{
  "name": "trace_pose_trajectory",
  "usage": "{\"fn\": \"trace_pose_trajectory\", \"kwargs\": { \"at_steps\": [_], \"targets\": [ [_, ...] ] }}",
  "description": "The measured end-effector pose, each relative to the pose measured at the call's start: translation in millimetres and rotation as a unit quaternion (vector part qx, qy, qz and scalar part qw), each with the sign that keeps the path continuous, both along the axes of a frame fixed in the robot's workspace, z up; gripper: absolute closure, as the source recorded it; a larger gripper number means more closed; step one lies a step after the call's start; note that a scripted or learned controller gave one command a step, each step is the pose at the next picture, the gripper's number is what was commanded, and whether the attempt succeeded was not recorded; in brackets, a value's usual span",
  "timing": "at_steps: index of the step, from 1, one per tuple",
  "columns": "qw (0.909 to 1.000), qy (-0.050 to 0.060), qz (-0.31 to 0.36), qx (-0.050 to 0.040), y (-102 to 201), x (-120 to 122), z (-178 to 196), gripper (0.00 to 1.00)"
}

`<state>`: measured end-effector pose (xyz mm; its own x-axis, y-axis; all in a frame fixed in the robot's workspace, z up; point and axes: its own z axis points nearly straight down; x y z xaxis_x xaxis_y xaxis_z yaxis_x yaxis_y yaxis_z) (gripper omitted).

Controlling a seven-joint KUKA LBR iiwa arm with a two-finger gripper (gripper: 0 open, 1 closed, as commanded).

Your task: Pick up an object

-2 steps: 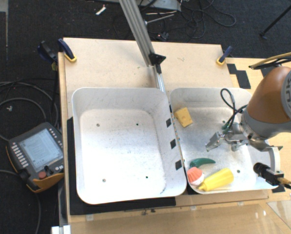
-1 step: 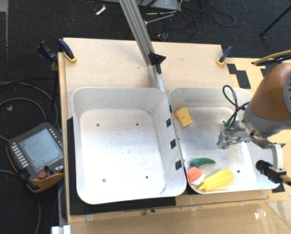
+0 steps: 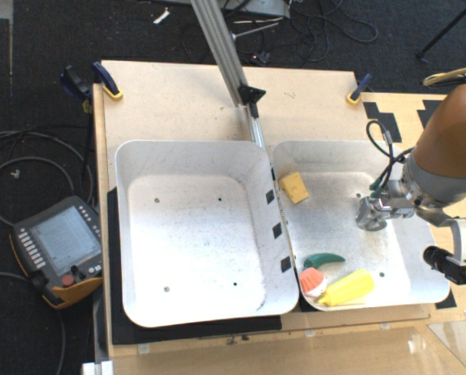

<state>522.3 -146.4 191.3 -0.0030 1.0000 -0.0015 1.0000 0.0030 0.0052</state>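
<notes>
Dark carpet [image 3: 30, 69] surrounded the bench, strewn with black cables, and at the far left a teach pendant [image 3: 57, 248] lay on the floor; its grey screen showed lines too small to read. Two clamps [image 3: 108, 80] with yellow tips gripped the back edge of the pale wooden bench top [image 3: 186, 100], one toward each end.

On the bench, the left bin [image 3: 139, 170] showed its speckled white floor with a few dark dots. A slanted aluminium rail [image 3: 217, 37] ran down from the top of the view to the seam between the two bins, its upper end cut off by the frame. Small black tabs marked that seam; any print on them could not be made out.

Within the right bin [image 3: 334, 174], a tan block [image 3: 293, 187] sat near the back left corner. At the front lay a dark green piece [image 3: 323, 260], a red and white object [image 3: 312, 281] whose shape was hard to tell, and a yellow object [image 3: 348, 287] just beside it, near the front rim.

Further right, the gripper [image 3: 370, 214] hung low over the middle of the right bin, well apart from every object. Its metal tip was blurred and seen from above, so I could not tell how it was set, and nothing showed in it. Behind it the grey arm [image 3: 435, 186] with its orange band was cut off by the right edge, hiding part of the bin.
</notes>
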Motion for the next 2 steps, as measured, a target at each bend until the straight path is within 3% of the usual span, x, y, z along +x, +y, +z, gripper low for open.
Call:
{"fn": "trace_pose_trajectory", "kwargs": {
  "at_steps": [1,2],
  "targets": [
    [1.0,0.0,0.001,0.0,7.6,1.1,45.6,1.0],
    [1.0,0.001,0.0,0.0002,7.8,2.2,64.8,1.0]
  ]
}}
